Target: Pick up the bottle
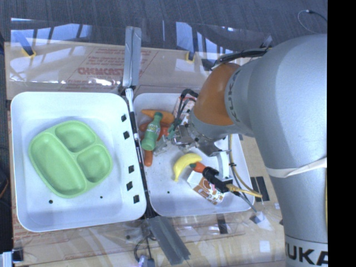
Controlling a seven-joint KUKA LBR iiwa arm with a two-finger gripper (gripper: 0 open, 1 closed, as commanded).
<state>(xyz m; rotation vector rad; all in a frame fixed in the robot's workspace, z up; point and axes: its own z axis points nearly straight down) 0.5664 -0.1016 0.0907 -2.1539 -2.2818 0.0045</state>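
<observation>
Two shallow white bins sit side by side on the surface point(83, 74), which is covered with clear plastic sheeting over printed cardboard; beyond it is dark carpeted floor point(167, 4). The left bin point(33, 204) holds one green divided plate point(69, 157) with three compartments. The right bin point(167, 199) holds one green bottle point(151, 132) with an orange cap, lying near the bin's left wall, its cap toward the far side. Beside it are at least two orange carrot-like pieces point(148, 157), one banana point(184, 164) near the middle, and one small printed carton point(207, 189) toward the near right corner. The one grey arm point(278, 110) with its orange band reaches over the right bin; its end effector point(177, 135) hangs just right of the bottle, and whether it is apart or together cannot be told.
</observation>
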